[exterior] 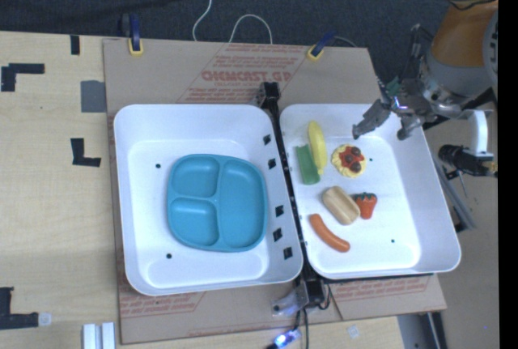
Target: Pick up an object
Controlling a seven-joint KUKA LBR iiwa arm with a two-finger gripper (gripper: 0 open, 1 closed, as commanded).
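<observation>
The gripper [387, 122] hangs over the upper right part of the right bin [421, 202], its two dark fingers spread apart with nothing between them. One finger [366, 122] points down and left toward the food, the other [407, 127] sits near the bin's right wall.

Taking the gripper as the landmark, all the toy food lies to its left and below. Nearest is a small round pizza [350, 160], just below and left of the left fingertip, not touching it. Further left stands a yellow banana [317, 145], with a green pepper [307, 165] lying against its lower left side. Well below the gripper is a hot dog bun [341, 205] with a red strawberry [367, 204] touching its right side, and lowest of all an orange sausage [329, 232].

Far to the gripper's left, the left bin [137, 169] holds a blue divided plate [217, 202].

The arm [465, 31] is cut off by the frame's right and top edges, so its base is out of sight. The wrist parts above the fingers are a tangle of grey metal and cables, hard to make out. The pizza's toppings are too small to tell apart.
</observation>
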